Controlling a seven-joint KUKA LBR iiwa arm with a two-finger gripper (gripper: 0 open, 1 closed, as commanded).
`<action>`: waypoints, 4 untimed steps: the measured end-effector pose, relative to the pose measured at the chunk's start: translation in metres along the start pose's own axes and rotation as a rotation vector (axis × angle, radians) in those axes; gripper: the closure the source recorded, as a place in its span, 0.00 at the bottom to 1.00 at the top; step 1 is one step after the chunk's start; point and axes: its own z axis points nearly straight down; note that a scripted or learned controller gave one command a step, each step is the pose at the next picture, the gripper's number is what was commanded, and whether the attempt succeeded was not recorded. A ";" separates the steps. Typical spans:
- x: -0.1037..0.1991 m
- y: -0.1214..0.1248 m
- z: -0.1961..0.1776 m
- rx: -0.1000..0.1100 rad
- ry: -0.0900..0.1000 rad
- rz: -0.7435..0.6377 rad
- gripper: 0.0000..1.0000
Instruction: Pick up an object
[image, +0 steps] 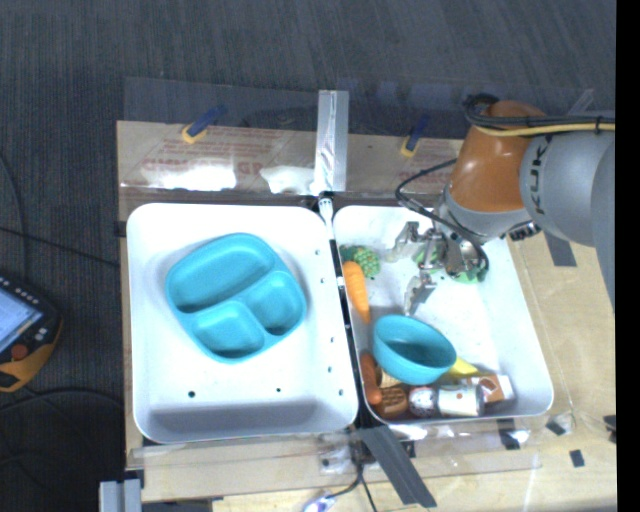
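My gripper (413, 266) hangs over the upper middle of the right bin (520, 330), open, with nothing between its fingers. One finger (406, 238) points toward the bin's back, the other (417, 293) toward a blue bowl (412, 348) just below it. An orange carrot (353, 286) and a green knobbly piece (366, 261) lie to the gripper's left along the bin's left wall. A second green piece (473, 268) peeks out at the gripper's right side, partly hidden by the wrist.
Along the right bin's front wall lie a brown piece (371, 374), a dark round piece (392, 402), a white bottle (455, 402) and a yellow piece (462, 370). A blue divided plate (235, 295) sits in the left bin (160, 400).
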 end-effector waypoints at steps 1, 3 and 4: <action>0.034 -0.035 0.009 0.003 -0.009 -0.119 0.00; 0.076 0.024 0.007 0.005 -0.016 -0.206 0.00; 0.006 -0.026 -0.026 0.001 -0.002 -0.224 0.00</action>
